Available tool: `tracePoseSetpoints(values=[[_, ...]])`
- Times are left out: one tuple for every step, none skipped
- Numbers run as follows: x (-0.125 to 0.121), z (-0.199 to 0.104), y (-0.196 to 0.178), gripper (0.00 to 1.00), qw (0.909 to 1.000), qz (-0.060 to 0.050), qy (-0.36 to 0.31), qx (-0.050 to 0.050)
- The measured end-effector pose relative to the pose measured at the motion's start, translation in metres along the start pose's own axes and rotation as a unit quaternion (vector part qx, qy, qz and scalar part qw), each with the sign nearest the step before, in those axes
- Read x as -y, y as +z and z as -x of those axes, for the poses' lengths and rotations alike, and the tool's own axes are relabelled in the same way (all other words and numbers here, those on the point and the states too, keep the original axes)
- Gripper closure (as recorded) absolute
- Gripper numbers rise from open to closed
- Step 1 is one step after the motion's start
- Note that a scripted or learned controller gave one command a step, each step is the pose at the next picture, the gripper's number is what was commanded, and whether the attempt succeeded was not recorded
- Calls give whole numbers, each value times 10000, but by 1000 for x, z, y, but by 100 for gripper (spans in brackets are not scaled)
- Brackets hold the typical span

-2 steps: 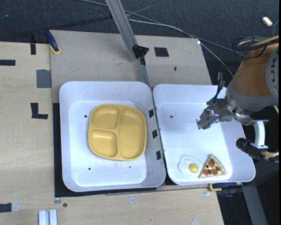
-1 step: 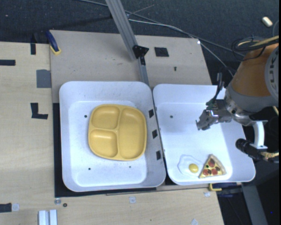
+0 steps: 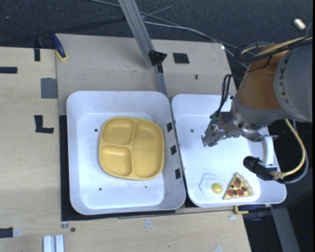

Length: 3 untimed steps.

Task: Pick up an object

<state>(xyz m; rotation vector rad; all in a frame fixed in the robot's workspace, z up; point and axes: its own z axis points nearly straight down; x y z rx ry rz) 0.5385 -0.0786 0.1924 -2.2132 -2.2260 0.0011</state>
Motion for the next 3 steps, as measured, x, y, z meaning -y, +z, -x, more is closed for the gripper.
tracePoseSetpoints(values=[[4,-61,2,100,10000,0,-5,2],[-4,-111,-11,100,10000,5,-7,-1],[-10,-172,-14,100,10000,1,-14,-2]])
